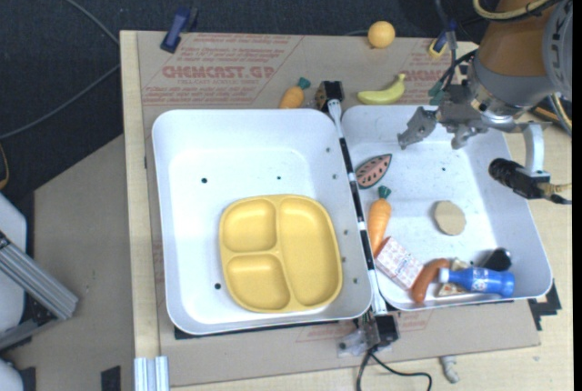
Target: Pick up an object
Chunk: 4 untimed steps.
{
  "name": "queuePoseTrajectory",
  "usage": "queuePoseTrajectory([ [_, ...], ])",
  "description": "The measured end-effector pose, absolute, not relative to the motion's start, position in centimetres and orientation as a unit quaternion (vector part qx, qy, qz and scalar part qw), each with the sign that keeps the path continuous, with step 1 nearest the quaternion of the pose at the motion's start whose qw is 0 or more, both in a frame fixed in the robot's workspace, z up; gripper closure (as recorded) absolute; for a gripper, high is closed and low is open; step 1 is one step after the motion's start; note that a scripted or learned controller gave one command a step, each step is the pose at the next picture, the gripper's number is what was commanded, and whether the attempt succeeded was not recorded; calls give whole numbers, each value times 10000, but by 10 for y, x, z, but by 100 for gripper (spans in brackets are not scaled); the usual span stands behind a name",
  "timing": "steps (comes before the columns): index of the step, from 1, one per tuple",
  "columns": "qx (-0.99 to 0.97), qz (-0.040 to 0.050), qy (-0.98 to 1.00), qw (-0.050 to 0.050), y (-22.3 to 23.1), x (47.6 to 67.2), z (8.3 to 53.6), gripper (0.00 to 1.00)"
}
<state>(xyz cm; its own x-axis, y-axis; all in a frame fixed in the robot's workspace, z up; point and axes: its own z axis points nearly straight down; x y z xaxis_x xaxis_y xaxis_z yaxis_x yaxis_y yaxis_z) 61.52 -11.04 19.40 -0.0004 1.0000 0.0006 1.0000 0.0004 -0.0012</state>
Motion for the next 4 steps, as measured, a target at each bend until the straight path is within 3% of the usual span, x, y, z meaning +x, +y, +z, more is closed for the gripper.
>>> queuePoseTrajectory([
  [1,-7070,1,-7072,2,-94,596,84,0],
  [2,-7075,6,-7067,11,-101,540,84,0],
  [4,-7074,4,-7068,13,-95,513,84,0],
])
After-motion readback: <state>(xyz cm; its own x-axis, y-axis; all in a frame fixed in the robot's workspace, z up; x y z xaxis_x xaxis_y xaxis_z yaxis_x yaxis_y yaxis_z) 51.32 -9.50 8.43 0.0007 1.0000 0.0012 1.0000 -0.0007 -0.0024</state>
